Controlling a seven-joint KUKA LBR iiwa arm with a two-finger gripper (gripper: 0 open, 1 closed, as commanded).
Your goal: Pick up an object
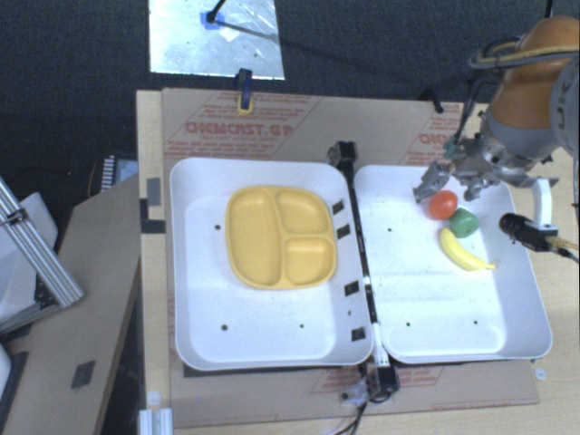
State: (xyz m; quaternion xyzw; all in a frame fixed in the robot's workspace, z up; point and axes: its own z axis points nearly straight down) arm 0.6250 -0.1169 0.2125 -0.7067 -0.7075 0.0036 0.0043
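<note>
In the right bin (426,329) lie a small red-orange ball (442,206), a green round object (465,222) touching it on its right, and a yellow banana (464,251) just below them. My gripper (450,184) hangs over the bin's upper right part, directly above and behind the red-orange ball. Its fingers spread to either side, and nothing sits between them.
A yellow three-compartment plate (279,237) lies in the left bin (208,333). A black divider strip (356,243) with clips runs between the two bins. The lower half of the right bin is bare white floor.
</note>
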